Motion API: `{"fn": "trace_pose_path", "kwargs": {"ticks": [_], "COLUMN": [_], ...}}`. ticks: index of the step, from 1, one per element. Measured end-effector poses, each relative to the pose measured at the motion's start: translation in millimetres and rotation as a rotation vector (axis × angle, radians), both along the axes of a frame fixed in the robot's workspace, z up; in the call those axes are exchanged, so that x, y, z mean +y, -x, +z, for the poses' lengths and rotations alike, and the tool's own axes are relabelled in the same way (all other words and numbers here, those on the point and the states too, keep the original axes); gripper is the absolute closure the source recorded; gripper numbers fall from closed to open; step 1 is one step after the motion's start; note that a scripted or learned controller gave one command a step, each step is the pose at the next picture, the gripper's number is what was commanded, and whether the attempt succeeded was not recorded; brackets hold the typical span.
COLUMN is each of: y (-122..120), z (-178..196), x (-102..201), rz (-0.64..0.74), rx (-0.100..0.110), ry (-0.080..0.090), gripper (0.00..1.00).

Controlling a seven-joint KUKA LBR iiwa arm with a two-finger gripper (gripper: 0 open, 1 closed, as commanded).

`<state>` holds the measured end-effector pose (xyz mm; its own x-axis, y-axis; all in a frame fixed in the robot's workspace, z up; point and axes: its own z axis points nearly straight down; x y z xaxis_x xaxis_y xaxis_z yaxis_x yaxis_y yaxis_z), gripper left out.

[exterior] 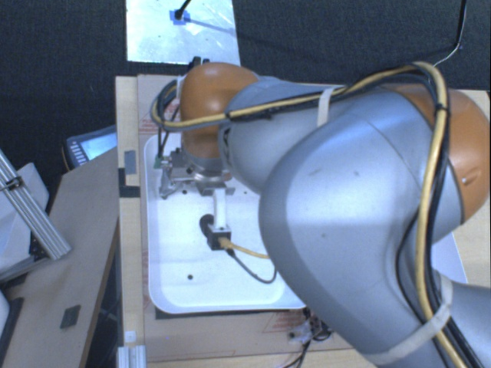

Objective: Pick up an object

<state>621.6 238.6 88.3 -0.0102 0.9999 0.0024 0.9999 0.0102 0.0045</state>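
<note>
White bin [175, 296] surrounds my fingers [184, 178]; 1 dark speck [190, 277], too small to name, lies well apart toward the near rim. Open or closed, I cannot tell.

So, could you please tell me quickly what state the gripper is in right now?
Gripper: cannot be told; it hangs over the white bin at its far end.

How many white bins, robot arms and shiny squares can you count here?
White bin: 1 clearly seen, partly under the arm
Robot arm: 1
Shiny square: 1
Total: 3
</note>
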Motion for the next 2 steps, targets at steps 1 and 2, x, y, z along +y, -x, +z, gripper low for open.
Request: {"fn": "trace_pose_path", "kwargs": {"ticks": [1, 2], "y": [1.0, 2.5], "z": [263.4, 262.9], "x": [-3.9, -3.9], "rz": [-0.004, 0.002], "rx": [-0.015, -0.001], "ry": [-0.005, 0.002], "gripper": [0.00, 1.00]}}
